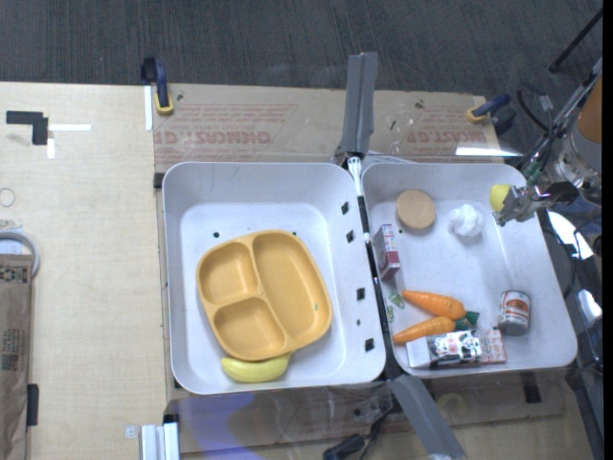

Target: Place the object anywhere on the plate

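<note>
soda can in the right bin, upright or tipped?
Tipped. The can lies on its side on the right bin's floor near the right wall, its silver end facing the view's lower right, beside the flat carton.

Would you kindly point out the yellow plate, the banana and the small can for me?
yellow plate (305,290): camera view, floor of its large right compartment.
banana (254,369): camera view, middle of the fruit, at the plate's near edge.
small can (514,311): camera view, its side label.
</note>
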Motion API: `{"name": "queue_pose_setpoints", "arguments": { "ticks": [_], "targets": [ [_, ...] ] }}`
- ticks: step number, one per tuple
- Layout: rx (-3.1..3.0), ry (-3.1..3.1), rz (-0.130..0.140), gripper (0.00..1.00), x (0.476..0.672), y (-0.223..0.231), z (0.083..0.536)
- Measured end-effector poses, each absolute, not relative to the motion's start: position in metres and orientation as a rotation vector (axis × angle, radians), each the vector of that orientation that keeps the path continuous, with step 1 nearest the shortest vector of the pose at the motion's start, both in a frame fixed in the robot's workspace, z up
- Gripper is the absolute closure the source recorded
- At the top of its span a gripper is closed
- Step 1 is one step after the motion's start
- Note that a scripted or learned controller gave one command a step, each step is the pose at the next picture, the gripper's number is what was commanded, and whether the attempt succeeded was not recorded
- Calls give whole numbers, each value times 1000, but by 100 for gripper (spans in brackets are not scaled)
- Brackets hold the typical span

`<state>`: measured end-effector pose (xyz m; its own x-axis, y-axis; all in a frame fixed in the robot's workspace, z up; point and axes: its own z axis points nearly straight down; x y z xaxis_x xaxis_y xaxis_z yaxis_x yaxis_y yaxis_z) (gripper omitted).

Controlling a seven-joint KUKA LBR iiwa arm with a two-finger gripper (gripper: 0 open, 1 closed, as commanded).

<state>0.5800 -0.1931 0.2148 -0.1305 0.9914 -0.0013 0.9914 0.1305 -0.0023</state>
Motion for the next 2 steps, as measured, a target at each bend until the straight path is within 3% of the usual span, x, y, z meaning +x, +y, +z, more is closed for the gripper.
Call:
{"name": "queue_pose_setpoints", "arguments": {
  "ticks": [1,2],
  "targets": [
    [-1647,-2679,1,100,628,-222,240],
    [-1500,-2760,1,100,581,-146,243]
  ]
}}
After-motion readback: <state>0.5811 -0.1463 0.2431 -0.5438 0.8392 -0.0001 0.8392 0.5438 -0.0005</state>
